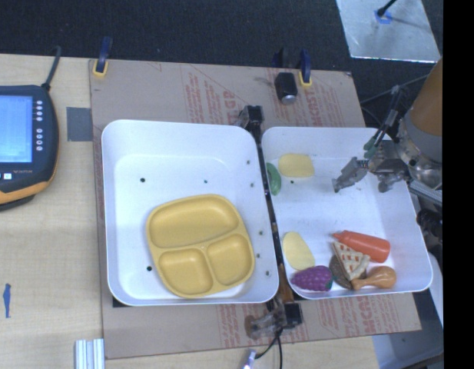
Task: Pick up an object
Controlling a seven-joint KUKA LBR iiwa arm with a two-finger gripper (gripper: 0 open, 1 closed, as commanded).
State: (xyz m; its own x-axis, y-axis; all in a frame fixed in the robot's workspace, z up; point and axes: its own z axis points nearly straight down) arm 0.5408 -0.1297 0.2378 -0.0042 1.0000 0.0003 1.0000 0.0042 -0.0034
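- The claw (367, 175) hung spread and empty over the right bin (390, 141).
- Toy foods lay crowded at that bin's near edge: a carrot (366, 244), grapes (312, 278).
- Risk: the spread fingers might nudge neighbours, or slip off the carrot's rounded surface.

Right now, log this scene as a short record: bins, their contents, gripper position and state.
left bin: holds a yellow divided tray
right bin: holds toy foods
far end of right bin: pale yellow piece, green piece by the divider
near end of right bin: carrot, purple grapes, pale yellow slice, brown pieces
gripper: over the right bin's far right part, fingers spread, nothing between them
outside bins: handheld pendant at left
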